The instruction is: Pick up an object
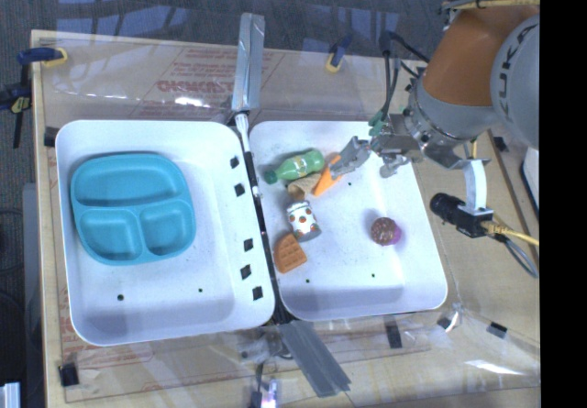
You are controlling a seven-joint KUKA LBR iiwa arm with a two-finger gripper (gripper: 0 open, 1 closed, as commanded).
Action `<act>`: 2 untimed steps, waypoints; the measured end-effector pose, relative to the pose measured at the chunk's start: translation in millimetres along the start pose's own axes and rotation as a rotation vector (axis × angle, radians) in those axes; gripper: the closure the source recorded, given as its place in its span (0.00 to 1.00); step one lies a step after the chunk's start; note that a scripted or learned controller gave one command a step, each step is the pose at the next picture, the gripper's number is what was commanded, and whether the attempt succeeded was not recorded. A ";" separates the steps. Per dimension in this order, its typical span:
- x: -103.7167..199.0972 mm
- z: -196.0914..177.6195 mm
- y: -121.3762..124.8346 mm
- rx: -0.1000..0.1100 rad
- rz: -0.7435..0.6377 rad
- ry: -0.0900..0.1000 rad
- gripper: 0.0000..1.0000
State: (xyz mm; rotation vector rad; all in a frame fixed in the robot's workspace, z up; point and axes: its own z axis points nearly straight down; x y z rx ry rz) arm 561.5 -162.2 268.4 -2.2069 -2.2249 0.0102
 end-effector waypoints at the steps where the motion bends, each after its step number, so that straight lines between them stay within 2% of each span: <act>1: 21.8 168.5 25.7 -0.005 -0.241 -0.001 0.00; 2: 34.0 177.9 -13.7 -0.006 -0.109 -0.001 0.00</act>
